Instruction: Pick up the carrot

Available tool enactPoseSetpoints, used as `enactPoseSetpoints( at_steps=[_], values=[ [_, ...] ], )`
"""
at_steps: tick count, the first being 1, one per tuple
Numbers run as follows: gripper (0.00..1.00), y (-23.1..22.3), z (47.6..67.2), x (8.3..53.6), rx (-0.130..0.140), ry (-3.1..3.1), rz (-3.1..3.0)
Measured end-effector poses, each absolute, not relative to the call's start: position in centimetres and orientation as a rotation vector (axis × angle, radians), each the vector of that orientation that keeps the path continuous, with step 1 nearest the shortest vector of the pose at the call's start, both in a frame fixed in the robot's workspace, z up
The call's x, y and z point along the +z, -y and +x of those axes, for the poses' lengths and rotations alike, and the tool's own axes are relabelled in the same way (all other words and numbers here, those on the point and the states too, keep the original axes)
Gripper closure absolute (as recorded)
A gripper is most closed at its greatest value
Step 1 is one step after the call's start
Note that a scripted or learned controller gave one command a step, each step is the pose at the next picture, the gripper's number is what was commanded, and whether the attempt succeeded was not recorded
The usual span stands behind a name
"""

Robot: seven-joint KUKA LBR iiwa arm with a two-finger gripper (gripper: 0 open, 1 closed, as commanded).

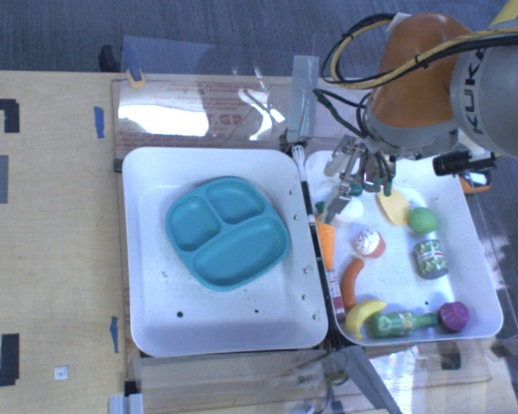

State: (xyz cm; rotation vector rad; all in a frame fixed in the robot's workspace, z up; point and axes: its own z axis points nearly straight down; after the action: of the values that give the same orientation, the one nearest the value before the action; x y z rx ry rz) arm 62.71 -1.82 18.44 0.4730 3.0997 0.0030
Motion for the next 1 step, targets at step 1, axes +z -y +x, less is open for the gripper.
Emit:
enactPoseSetpoints(
  at_steps=[1],
  values=[
    [0.0, 2.23, 63.1, 18.48, 0.002, -2.919, -1.139]
  ],
)
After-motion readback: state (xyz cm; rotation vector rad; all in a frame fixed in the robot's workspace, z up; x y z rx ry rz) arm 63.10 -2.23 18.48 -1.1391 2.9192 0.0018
